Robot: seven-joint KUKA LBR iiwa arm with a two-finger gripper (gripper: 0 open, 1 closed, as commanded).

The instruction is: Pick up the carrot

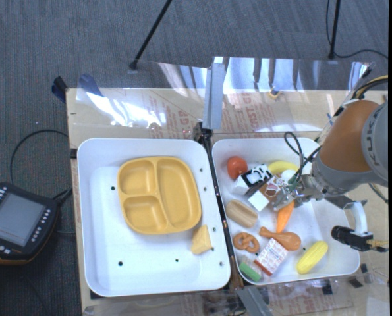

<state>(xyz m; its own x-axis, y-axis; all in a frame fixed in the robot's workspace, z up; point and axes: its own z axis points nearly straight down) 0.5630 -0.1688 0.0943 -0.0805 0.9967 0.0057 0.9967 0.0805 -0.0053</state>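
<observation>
Camera view: the right bin (pixel 347 255) is crowded with toy food (carrot (pixel 284 216) central); the gripper (pixel 289 195) is lowered at the carrot's 12 o'clock, grip state indiscernible.

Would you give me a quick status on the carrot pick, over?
Gripper down at carrot's top end, grasp unconfirmed. Carrot lying in right bin. Drumstick crowds it.

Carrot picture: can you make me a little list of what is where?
carrot: right bin, near the middle, just below the gripper
yellow plate: left bin, three sections
cheese wedge: left bin, by the plate's lower right corner
tomato: right bin, upper left
corn: right bin, lower right
pretzel: right bin, lower left
</observation>
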